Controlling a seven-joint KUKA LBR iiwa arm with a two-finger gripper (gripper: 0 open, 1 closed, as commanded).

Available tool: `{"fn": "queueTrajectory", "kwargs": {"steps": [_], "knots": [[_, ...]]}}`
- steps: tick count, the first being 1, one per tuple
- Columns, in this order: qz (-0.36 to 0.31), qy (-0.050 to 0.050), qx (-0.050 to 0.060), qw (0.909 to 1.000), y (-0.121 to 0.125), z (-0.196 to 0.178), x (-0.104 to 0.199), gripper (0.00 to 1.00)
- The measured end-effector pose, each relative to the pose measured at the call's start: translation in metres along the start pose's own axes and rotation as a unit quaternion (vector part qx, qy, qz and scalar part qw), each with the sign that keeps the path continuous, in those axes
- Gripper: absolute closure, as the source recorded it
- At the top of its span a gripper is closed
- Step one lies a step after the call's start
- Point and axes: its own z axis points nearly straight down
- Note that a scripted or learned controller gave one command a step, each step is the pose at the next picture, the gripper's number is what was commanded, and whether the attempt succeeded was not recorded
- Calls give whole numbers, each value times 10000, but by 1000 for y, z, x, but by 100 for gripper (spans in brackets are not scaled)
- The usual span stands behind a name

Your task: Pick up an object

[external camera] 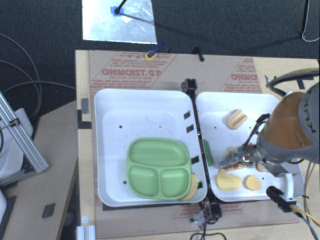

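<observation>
Bright, even light; slight softness

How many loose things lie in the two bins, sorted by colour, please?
Green: 2, the divided tray in the left bin and a green strip at the right bin's left wall.
Yellow: 3, one piece, one small round, and one peeking from under the tray.
Tan: 1, a bread-like piece.
Total: 6, not counting whatever the gripper hides.

Brown cardboard sheet point(130, 69); metal plate point(119, 14)
</observation>
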Motion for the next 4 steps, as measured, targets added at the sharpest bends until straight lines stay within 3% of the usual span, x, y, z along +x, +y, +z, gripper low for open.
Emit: {"fn": "queueTrajectory", "kwargs": {"steps": [4], "knots": [[-1,0,0,10000,0,0,0,0]]}}
